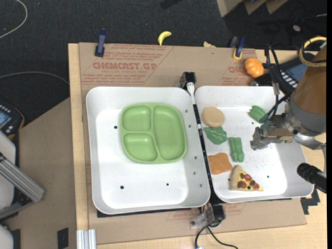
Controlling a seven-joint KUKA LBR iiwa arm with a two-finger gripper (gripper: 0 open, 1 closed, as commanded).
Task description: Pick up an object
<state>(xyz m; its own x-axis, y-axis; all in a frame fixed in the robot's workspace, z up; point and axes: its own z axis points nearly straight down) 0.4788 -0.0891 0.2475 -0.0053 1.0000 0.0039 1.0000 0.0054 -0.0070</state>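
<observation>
The right bin point(270, 185) holds several toy foods: a round tan bun point(212, 116), a green leaf point(216, 135), a green pickle-like piece point(236, 149), an orange slab point(220, 163), a pizza slice point(244, 181) and another green piece point(257, 113) near the arm. My gripper point(261, 139) hangs over the right half of this bin, to the right of the pickle-like piece and below the far green piece. Nothing shows between its fingers.
The left bin point(104, 185) holds a green divided plate point(153, 133). Outside the bins, an orange toy point(253, 67) and a yellow banana point(164, 36) lie on the cardboard at the back. Clamps point(100, 43) grip the board's far edge.
</observation>
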